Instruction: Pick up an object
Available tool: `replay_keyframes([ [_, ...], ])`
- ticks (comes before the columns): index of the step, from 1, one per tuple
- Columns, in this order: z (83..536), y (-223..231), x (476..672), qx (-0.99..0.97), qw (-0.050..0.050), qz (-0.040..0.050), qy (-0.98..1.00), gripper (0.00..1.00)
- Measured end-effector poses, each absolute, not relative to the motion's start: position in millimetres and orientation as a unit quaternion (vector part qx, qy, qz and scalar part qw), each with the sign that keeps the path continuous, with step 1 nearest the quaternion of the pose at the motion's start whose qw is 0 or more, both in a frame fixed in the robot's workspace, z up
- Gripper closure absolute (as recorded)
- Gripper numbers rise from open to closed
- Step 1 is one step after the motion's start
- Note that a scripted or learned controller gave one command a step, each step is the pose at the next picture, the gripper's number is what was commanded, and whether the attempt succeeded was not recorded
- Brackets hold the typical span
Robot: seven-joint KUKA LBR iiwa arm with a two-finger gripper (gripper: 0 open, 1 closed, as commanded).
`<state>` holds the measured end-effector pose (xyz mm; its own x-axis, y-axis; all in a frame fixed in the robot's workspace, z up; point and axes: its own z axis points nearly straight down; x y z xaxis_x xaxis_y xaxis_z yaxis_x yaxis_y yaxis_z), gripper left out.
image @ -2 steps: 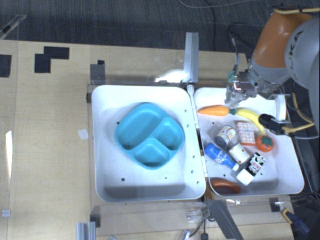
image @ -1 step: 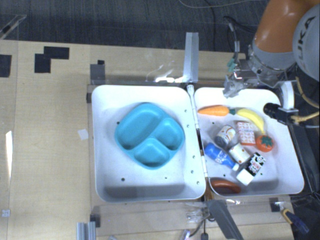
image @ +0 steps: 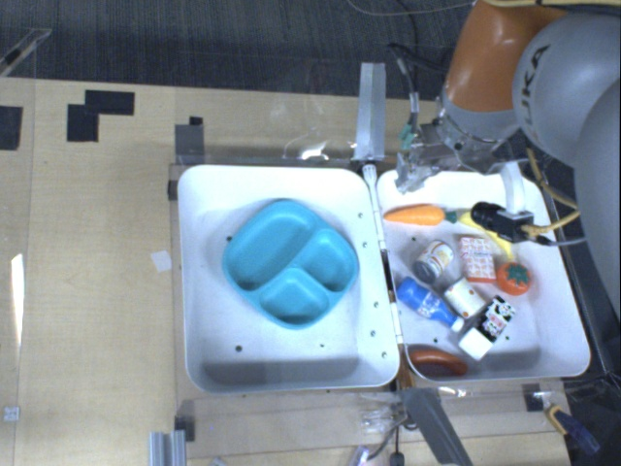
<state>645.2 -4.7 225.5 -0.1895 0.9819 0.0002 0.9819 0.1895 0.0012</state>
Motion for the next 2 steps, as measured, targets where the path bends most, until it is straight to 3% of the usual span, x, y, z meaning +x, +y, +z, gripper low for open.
replay_keyframes([
  [2, 247, -3, 646.7, 0.633, 0.003, 0.0021, 0.774, 1.00],
])
